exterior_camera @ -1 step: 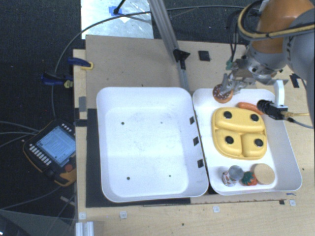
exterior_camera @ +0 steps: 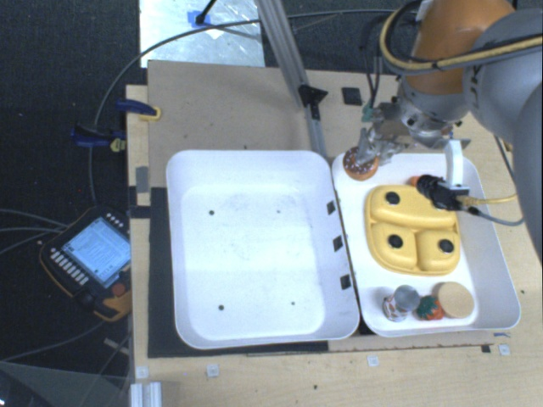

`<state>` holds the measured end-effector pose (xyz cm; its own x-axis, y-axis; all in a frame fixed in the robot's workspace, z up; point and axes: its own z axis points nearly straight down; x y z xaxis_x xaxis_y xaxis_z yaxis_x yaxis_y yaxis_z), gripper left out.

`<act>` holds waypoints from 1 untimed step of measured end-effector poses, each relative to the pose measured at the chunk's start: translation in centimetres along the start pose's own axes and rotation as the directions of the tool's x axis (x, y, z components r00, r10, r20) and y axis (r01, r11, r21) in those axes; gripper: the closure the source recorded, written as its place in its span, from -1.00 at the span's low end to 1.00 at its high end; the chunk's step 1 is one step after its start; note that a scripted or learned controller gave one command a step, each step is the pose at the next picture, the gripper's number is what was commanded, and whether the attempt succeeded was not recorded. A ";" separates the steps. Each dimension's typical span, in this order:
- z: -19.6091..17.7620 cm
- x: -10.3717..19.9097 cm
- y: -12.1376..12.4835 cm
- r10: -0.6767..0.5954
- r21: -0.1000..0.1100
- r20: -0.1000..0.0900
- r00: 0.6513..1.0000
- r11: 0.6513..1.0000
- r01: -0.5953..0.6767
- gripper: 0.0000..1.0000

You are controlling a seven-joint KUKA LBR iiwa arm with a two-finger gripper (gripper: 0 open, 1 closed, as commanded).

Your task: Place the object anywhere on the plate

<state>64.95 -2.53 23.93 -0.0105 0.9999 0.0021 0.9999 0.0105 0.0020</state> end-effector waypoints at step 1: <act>-0.3 5.8 0.1 0.000 0.000 0.000 1.000 1.000 0.000 1.00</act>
<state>65.01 3.29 24.20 -0.0107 0.9999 0.0025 0.9999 0.0107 0.0023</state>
